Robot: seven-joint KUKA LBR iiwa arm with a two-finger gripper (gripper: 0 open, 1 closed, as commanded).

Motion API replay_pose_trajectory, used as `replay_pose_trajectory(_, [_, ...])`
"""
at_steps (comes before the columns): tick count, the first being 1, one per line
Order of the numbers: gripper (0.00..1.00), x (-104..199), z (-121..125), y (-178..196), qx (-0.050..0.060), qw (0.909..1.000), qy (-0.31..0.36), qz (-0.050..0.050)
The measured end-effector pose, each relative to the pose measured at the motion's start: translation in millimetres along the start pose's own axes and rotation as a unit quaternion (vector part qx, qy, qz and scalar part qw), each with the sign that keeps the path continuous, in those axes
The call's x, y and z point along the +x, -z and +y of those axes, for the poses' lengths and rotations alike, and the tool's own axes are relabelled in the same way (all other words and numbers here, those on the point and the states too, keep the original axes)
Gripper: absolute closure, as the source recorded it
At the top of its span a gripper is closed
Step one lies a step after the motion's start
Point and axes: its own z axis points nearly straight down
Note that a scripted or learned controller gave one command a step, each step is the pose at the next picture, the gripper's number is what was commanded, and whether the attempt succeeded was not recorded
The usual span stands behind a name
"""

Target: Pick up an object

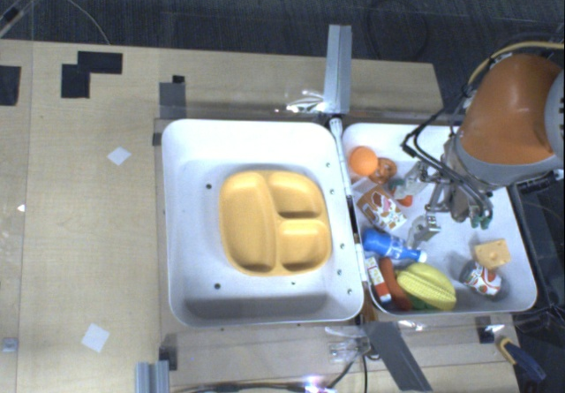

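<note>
Gripper (431, 222) hangs in the middle of the right bin (526, 252), its finger state impossible to tell, just right of the blue bottle (388, 246) near the bin's left wall, so centre over 1 item before dropping.

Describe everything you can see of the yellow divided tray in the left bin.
The yellow divided tray lies flat and face up near the middle of the left bin. It looks like smooth moulded plastic, squarish with rounded corners, and has three compartments: one long one on the left, two smaller ones stacked on the right. It rests on the bin floor, apart from the walls.
</note>
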Motion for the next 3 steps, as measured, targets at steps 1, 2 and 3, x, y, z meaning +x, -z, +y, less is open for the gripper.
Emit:
replay_pose_trajectory(1, [0.00,-18.4,-39.0,-78.0,0.002,0.9989,-0.046,-0.010])
replay_pose_trajectory(2, [0.00,-31.0,-51.4,-58.7,0.001,0.9640,-0.266,-0.004])
replay_pose_trajectory(3, [0.00,-111.0,-56.3,-80.3,0.001,0.9517,-0.307,-0.005])
